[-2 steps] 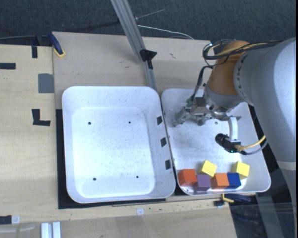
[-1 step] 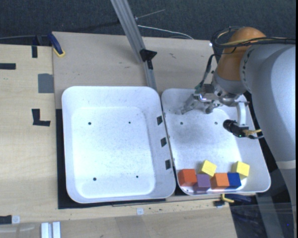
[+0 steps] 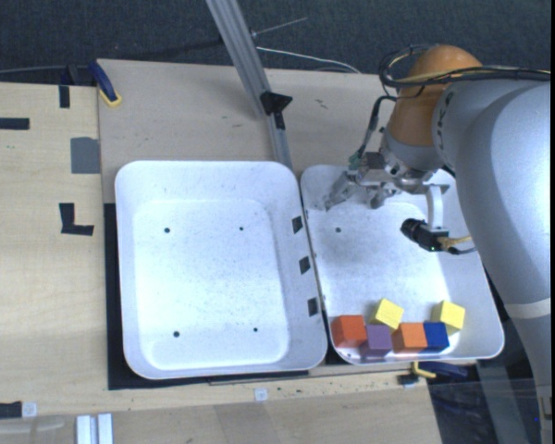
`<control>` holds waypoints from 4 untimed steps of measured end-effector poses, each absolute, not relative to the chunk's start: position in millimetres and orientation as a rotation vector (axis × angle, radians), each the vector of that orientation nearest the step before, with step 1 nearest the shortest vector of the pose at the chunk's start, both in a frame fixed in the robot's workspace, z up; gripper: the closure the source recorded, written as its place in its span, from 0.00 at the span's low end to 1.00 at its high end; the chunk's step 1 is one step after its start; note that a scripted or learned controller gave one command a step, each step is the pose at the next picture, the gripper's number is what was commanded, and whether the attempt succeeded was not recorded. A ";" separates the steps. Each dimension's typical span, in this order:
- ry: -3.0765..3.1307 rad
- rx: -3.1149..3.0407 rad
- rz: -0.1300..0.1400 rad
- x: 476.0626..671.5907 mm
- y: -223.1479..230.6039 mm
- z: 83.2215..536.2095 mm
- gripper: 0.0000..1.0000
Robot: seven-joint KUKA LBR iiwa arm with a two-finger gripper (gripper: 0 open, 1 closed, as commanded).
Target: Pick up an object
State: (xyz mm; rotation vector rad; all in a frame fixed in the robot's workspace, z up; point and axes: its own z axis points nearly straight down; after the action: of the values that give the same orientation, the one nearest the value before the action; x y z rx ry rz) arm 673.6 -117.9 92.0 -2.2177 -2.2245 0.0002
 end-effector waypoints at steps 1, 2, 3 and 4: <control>-2.215 -2.221 0.009 597.2 -137.1 91.2 0.00; -2.225 -2.219 -0.001 634.2 -143.4 92.0 0.00; -2.226 -2.212 0.015 681.2 -97.6 91.9 0.00; -2.216 -2.219 0.008 579.8 -101.6 91.2 0.00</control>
State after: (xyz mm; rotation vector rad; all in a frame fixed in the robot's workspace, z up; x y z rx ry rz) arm 579.8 -101.6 91.2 -2.2192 -2.2161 0.0084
